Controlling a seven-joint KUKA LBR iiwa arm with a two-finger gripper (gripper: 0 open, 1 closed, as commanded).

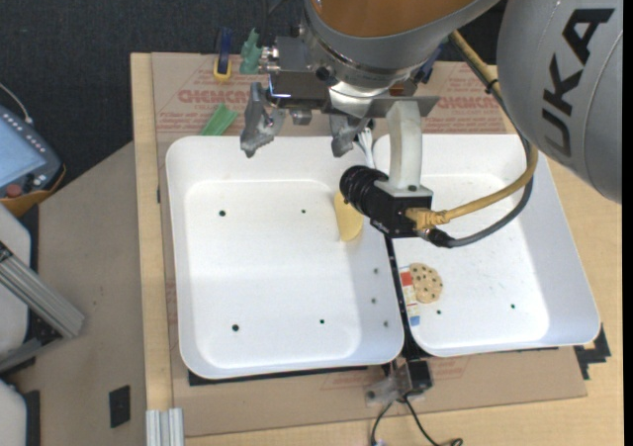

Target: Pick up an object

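Observation:
My gripper [300, 134] hangs over the back edge of the left bin [257, 335], open, with nothing between its fingers. One grey fingertip [256, 133] is at the left and the other [343, 140] at the right. A pale yellow object [348, 221] lies at the right side of the left bin, below and right of the gripper, partly hidden by a black hose fitting [381, 199]. A small card with a cookie picture [424, 285] lies at the left edge of the right bin [514, 325].
A brass-ended hose [485, 205] loops from the fitting over the right bin. A green clip [220, 120] and blue, yellow and green clamps [237, 53] sit on the cardboard behind the left bin. The arm's bulk covers the back middle.

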